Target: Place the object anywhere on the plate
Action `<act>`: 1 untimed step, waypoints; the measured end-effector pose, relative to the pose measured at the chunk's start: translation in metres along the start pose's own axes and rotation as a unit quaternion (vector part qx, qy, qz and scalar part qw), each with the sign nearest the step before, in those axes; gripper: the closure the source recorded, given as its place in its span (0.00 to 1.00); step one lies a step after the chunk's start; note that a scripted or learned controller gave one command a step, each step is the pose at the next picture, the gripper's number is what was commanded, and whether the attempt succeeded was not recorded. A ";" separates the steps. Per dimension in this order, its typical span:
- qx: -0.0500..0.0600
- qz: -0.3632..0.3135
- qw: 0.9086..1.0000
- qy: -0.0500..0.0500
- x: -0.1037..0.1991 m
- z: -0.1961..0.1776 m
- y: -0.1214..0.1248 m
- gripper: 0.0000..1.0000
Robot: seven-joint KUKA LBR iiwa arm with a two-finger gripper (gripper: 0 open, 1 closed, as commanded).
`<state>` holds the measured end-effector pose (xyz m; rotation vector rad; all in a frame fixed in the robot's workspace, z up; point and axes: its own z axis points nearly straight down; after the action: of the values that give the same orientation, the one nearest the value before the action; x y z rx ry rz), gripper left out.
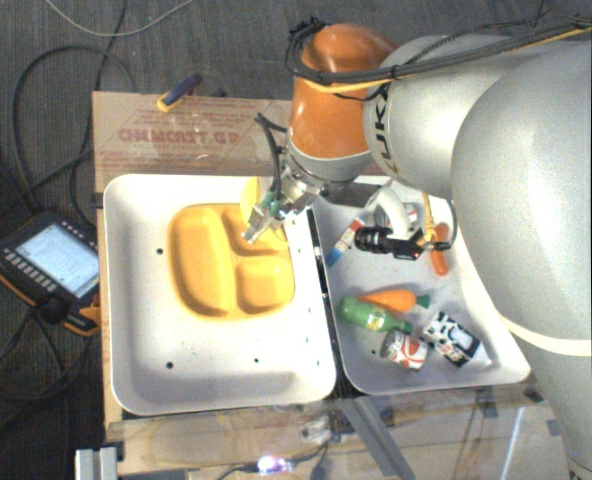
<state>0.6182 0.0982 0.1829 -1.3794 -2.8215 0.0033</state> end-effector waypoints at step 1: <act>-0.001 -0.112 0.994 -0.001 0.037 -0.036 0.020 1.00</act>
<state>0.6110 0.1396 0.2188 -1.0555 -2.9604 0.0010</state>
